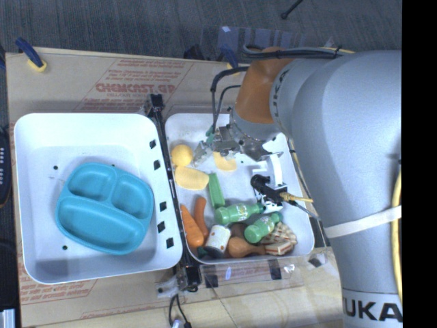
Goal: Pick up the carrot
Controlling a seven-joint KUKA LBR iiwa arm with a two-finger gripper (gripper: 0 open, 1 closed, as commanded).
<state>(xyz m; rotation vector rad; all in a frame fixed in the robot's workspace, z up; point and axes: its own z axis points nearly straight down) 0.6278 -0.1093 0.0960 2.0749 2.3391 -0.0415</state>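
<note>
The gripper (217,142) hangs over the upper part of the right bin (184,123), close to some yellow pieces (186,166). I cannot tell how it stands, and nothing is seen held in it. The carrot (193,225) lies lower, along the left wall, beside green bottles (239,214). The left bin (34,135) holds a blue tray (104,206).

Bulky grey arm (341,149), orange wrist band (254,94), black cables, white "KUKA" lettering

arm (341,169) cut off right, covering bin (300,231)
</note>
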